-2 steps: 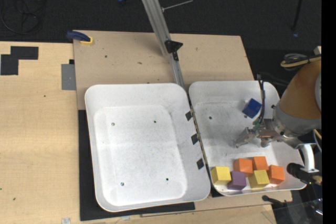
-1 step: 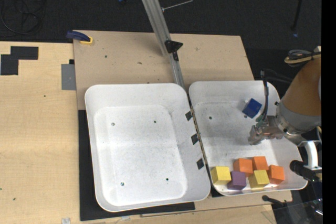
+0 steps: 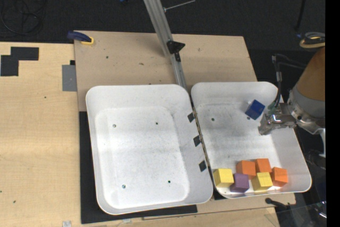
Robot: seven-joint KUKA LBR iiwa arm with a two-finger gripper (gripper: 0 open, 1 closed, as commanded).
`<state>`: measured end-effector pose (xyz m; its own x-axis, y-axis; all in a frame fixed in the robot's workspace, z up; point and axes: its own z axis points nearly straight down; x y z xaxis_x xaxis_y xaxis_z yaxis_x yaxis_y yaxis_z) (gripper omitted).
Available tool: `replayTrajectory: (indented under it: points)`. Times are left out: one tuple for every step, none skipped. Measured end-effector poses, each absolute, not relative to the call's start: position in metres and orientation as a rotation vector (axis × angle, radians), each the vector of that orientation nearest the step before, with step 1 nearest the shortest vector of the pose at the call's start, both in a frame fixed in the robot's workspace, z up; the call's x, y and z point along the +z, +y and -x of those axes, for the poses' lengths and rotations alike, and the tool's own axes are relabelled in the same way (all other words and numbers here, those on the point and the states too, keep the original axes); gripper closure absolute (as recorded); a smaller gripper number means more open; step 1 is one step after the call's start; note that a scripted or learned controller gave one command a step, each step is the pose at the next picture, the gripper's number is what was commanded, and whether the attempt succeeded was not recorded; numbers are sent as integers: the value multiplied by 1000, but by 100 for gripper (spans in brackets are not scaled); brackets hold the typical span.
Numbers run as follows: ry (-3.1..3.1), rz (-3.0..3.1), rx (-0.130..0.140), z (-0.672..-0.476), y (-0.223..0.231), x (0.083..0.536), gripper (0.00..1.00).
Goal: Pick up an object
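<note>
A blue cube lies in the upper right part of the right bin. My gripper reaches in from the right, low over the bin floor, just right of and below the blue cube. Whether it touches the cube cannot be told. Along the bin's front edge sits a cluster of blocks: a yellow block, a purple block, a second yellow block and three orange blocks.
The left bin stands beside the right one, with black clips along the shared wall. A slanted aluminium rail rises behind the bins. The wooden bench extends to the left.
</note>
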<state>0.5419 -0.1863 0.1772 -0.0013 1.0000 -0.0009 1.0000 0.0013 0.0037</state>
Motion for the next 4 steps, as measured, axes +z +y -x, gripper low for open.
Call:
replayTrajectory:
  points:
    - [2221, -2218, 2, -548, -192, 222, 100]
    - [2221, -2217, 2, -548, -194, 273, 100]
    - [2229, -2220, 0, -552, -144, 257, 100]
    - [2230, -2220, -1, -553, -85, 244, 100]
